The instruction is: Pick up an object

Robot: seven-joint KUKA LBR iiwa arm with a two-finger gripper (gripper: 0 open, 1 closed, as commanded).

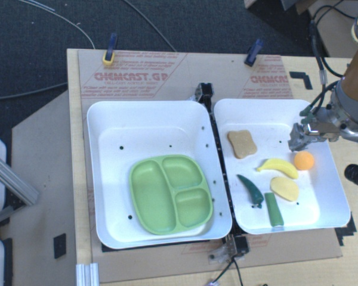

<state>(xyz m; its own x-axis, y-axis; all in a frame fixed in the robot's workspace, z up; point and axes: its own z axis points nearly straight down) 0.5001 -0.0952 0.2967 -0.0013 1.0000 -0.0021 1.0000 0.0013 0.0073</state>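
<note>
Grey arm (350, 94), orange band above the wrist, black cables, metallic grey pincer (299, 137)

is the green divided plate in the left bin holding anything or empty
Empty. The green divided plate lies flat in the left bin, and all three of its compartments show bare green.

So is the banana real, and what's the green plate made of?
The banana looks like a plastic toy, though that's a guess: its yellow is even, smooth and unspotted. The green plate with three sections also looks like molded plastic, with a matte, one-color surface and rounded dividers. The orange ball beside the claw seems plastic too.
</note>
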